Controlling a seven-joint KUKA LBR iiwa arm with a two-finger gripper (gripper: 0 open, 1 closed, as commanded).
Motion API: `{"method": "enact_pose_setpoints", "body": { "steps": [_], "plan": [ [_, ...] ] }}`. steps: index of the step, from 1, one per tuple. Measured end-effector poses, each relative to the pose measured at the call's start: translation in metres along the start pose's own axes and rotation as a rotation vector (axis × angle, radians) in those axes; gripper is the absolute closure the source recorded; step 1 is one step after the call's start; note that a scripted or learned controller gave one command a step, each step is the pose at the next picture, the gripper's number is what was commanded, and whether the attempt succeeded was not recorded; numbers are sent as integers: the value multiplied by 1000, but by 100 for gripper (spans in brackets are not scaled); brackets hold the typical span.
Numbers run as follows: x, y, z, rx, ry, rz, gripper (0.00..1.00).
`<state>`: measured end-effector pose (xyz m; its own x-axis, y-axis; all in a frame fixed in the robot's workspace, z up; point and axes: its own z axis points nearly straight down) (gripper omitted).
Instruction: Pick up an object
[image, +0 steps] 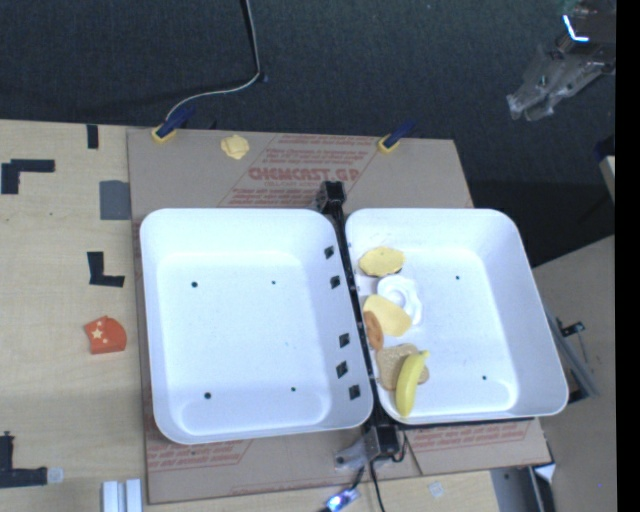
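Camera view: end effector (548, 88) top right, blurred, grip unreadable; banana (409, 383) well apart, right bin (500, 300).

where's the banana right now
The banana lies in the right bin, near its front-left corner by the divider, leaning on a tan piece just below the other food items.

Banana (409, 382) lay near right bin's (500, 300) front-left corner, on a tan piece (394, 362); yellow disc (381, 262), white ring (398, 296), tan chunk (386, 320) lined up behind.

Banana (408, 383), perhaps bread, in right bin (500, 300)
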<state>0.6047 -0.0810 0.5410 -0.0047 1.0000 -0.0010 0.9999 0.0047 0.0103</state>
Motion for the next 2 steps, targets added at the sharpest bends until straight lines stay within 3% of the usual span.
{"method": "enact_pose_setpoints", "body": {
  "steps": [1, 2],
  "plan": [
    [3, -65, 6, 13, 2, 3, 100],
    [16, -123, 5, 12, 2, 3, 100]
  ]
}}
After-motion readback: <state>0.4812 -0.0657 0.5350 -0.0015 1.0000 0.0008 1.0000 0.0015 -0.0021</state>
